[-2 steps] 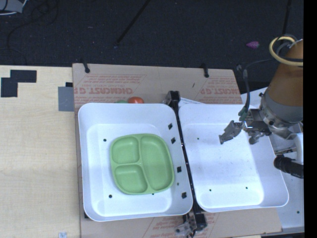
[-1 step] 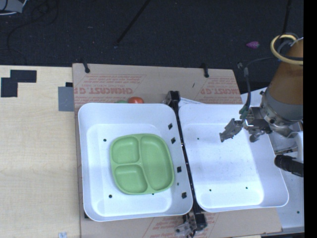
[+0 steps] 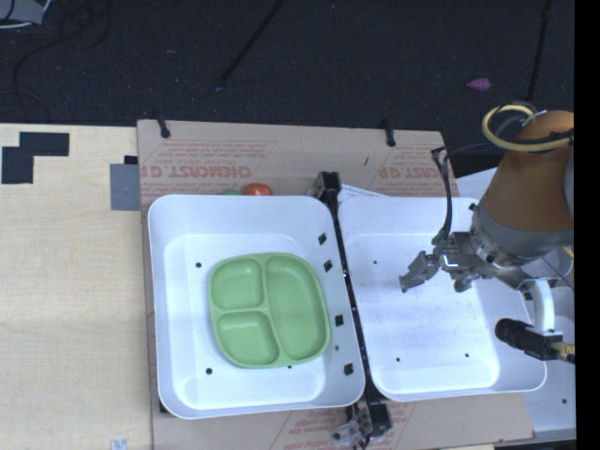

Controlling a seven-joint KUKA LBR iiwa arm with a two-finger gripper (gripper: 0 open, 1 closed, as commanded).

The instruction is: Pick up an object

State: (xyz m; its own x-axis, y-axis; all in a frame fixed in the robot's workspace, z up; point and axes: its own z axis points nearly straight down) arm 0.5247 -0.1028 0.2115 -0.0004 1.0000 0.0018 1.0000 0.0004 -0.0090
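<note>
A light green plate [image 3: 269,309] with three compartments lies flat in the middle of the left bin [image 3: 178,251]. My gripper [image 3: 419,274] hangs over the right bin [image 3: 431,382], in its upper middle part, pointing left from the arm at the right. It is well to the right of the plate, across the divider between the bins. Nothing shows between its fingers. Whether they are open or shut is not clear from this angle.
A small red-orange object [image 3: 256,190] with a bit of green beside it sits behind the left bin's far rim on the cardboard [image 3: 281,162]. A black clip strip [image 3: 342,289] runs between the two bins. Pale wooden bench lies to the left.
</note>
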